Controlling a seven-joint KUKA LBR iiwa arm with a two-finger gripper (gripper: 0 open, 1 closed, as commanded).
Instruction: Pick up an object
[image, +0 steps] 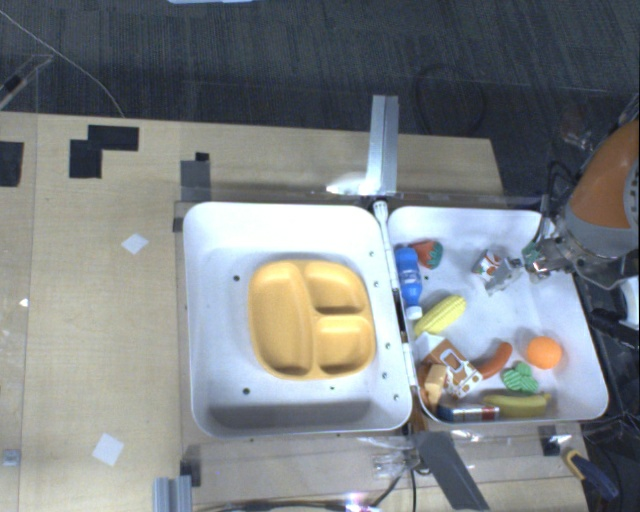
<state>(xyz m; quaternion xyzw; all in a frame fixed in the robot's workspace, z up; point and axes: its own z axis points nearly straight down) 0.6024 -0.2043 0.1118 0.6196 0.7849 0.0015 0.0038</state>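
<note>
The right bin (590, 330) holds several small items: a blue bottle (406, 275), a red and green piece (428, 252), a yellow corn cob (440, 314), an orange ball (543, 352), a red sausage (493, 360), a green toy (519, 378), a banana (515, 403) and a small printed box (455, 368). My gripper (503, 268) reaches in from the right and hangs over the bin's upper middle, above a bare patch of floor. It stands apart from the corn cob and the ball. Its tip looks small and grey.
The left bin (210, 300) holds a yellow divided tray (308, 317). A metal post (384, 140) rises behind the wall shared by the two bins. The arm's orange band (608, 190) sits over the right bin's far right corner. Wooden bench top spreads to the left.
</note>
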